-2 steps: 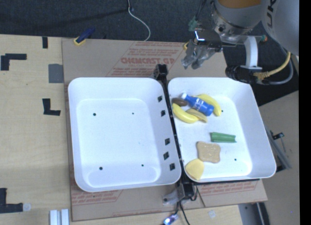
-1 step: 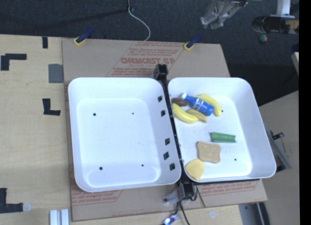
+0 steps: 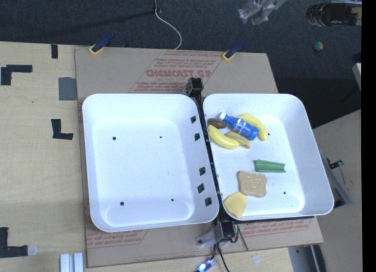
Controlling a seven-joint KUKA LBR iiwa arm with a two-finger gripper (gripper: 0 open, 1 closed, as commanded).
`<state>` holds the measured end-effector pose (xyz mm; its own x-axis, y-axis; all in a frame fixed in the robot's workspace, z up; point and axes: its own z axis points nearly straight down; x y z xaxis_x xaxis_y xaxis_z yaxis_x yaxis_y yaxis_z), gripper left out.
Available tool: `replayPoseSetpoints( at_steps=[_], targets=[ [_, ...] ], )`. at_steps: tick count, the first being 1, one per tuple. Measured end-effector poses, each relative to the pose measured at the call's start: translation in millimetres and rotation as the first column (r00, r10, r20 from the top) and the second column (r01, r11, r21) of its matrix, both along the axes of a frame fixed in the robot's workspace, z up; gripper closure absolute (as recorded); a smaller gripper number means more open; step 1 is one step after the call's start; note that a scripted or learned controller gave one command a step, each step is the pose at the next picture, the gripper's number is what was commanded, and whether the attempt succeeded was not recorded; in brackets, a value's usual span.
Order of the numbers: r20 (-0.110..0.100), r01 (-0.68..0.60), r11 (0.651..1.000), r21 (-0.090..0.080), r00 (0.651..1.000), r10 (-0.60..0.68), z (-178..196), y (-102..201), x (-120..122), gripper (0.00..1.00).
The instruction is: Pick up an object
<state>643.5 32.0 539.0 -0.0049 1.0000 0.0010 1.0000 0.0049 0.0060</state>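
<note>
Dark blue carpet fills the top of the camera view, with a thin white cable (image 3: 167, 21) trailing down it toward the desk (image 3: 35, 147). On the pale wooden desk lies a brown cardboard sheet (image 3: 176, 71), held at its far edge by two blue-and-yellow clamps (image 3: 101, 43).

Two white bins sit side by side on the cardboard, touching along a black hinge strip. From the middle of the pair, the left bin (image 3: 141, 159) lies at nine o'clock and the right bin (image 3: 305, 141) at three o'clock.

Within the right bin, a blue bottle (image 3: 239, 125) lies tilted at about eleven o'clock, resting against two yellow bananas (image 3: 226, 140); a dark brown item next to them is too small to identify. A green stick-shaped piece (image 3: 269, 165) lies near the bin's centre. A tan slice of toast (image 3: 252, 184) lies at six o'clock, and a pale yellow wedge (image 3: 235, 205) sits at seven o'clock, against the near rim.

High at one o'clock in the view, the tool (image 3: 258, 9) hangs over the carpet, well apart from both bins. It is blurred, so I cannot tell how wide it stands.
</note>
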Motion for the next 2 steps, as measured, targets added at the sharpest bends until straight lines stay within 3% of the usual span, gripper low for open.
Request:
replayPoseSetpoints(
  at_steps=[1,2],
  targets=[
    [-0.006,0.008,1.000,-0.004,1.000,-0.008,-5,-45,26,1.00],
    [-0.006,0.009,1.000,-0.003,1.000,-0.009,-5,-97,25,1.00]
  ],
)
